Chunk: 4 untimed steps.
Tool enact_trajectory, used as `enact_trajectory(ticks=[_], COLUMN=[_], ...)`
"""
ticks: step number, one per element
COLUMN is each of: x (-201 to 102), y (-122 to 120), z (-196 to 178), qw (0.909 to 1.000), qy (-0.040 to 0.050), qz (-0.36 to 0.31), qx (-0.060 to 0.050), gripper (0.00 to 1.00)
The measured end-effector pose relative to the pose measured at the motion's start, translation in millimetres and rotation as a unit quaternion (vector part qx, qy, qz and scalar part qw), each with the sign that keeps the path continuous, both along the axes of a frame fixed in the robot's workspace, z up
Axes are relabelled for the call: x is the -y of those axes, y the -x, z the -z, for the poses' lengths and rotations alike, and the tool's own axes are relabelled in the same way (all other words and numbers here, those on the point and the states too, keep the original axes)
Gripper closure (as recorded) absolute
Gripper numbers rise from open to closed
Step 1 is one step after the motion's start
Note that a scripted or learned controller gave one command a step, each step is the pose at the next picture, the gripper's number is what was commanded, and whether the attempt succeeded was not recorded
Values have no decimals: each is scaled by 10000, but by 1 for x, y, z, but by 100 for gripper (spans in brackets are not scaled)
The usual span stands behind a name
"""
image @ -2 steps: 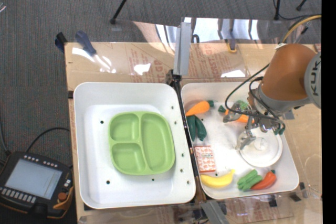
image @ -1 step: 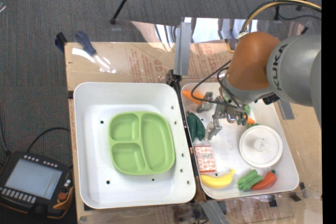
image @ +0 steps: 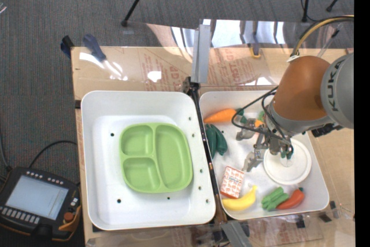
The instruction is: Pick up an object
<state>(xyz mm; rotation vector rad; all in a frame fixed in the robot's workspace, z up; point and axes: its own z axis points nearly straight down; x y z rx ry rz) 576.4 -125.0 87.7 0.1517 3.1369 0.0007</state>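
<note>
White round dish [image: 289, 169] in the right bin [image: 317, 183], over toward its right side. Plain white, low and shallow, with a raised middle. Gripper [image: 269, 154] hanging over the dish's left edge, open or closed, can't tell from up here tbh.

7 items in that bin:
- 1 dish
- 1 orange carrot [image: 221, 116]
- 1 dark green veggie [image: 217, 139]
- 1 red-and-white packet [image: 232, 181]
- 1 yellow banana [image: 240, 200]
- 1 light green piece [image: 274, 199]
- 1 red-orange piece [image: 292, 198], right beside the light green one

Left bin [image: 98, 124]: 1 green plate [image: 156, 157] with 3 compartments, sitting about center.

High fixed view (slanted) down over both bins [image: 92, 124]
</note>
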Motion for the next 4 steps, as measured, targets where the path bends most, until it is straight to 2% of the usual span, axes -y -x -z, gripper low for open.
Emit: enact_trajectory(ticks=[1, 2, 3, 4], x=[-16, -37, -28, -41], y=[-53, 62, 2, -36], z=[-1, 1, 0, -1], qw=[9948, 9943, 9961, 9970], qy=[6, -4, -3, -7], qz=[1014, 1070, 887, 771], qx=[-43, -31, 12, 6], gripper=[0, 0, 0, 0])
